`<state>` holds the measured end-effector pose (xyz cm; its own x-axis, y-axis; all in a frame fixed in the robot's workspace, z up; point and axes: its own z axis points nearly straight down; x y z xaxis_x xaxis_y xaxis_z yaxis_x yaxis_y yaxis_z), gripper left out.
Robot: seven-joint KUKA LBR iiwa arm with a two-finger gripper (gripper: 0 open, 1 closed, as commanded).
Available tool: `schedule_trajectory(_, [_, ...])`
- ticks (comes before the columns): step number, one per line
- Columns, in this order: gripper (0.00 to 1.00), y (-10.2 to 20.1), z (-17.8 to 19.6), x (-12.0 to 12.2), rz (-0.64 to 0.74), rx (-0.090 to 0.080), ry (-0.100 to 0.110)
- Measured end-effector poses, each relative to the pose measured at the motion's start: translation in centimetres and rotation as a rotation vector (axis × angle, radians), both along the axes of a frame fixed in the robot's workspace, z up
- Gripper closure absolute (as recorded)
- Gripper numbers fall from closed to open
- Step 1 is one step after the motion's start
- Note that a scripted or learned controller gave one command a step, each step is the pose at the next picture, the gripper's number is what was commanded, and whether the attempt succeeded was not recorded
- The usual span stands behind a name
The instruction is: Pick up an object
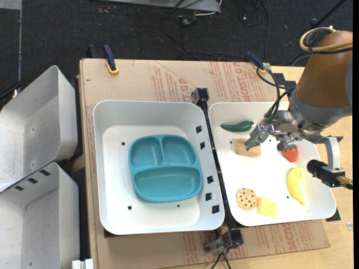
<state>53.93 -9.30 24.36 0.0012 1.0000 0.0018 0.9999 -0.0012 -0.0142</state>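
Claw (259, 137), grip state not discernible, poised over tan bread piece (247, 148) in right bin (325, 206), beside green pepper (236, 126).

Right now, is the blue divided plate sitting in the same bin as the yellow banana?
No, the blue divided plate lies in the left bin, while the yellow banana lies in the right bin.

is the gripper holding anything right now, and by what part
Cannot be told. The gripper sits right over the tan bread piece, but no object is visibly between its fingers.
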Motion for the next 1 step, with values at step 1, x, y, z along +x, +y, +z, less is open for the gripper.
schedule_trajectory(1, [0.00, 0.01, 0.68, 0.23, 0.002, -0.002, -0.013])
